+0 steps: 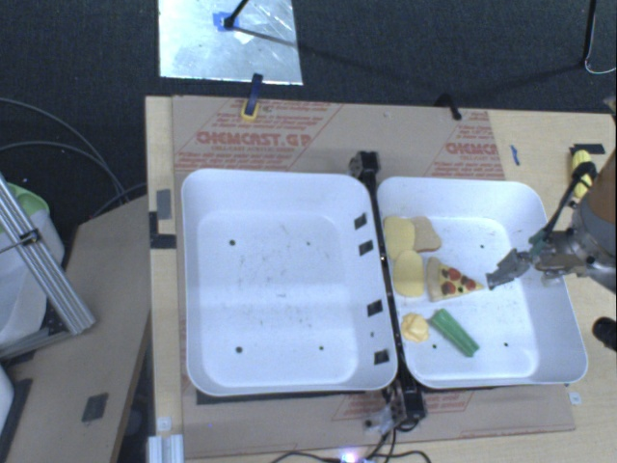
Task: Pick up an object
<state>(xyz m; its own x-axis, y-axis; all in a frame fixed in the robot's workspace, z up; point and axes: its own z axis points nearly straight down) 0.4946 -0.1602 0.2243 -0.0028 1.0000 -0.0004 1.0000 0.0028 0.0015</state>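
Camera view. Right bin (pixel 554 287): holds all items. Toy pizza slice (pixel 453 281) near its middle, the landmark. Left of it: two yellow pieces (pixel 407 258) and a tan bread slice (pixel 425 233). Below it: green stick, possibly a bean (pixel 453 333), and a small yellow lump (pixel 415 328). Tool (pixel 503 272): just right of the slice, holding nothing; whether open or closed, cannot tell. Left bin (pixel 280 283): beside, on the table (pixel 318 133).

— What do we see in the right bin (pixel 540 355)?
— A pizza slice (pixel 451 281) flat at its middle, yellow pieces (pixel 405 258) and a tan piece (pixel 425 233) by the left wall, a green stick (pixel 453 333) lying slantwise below.
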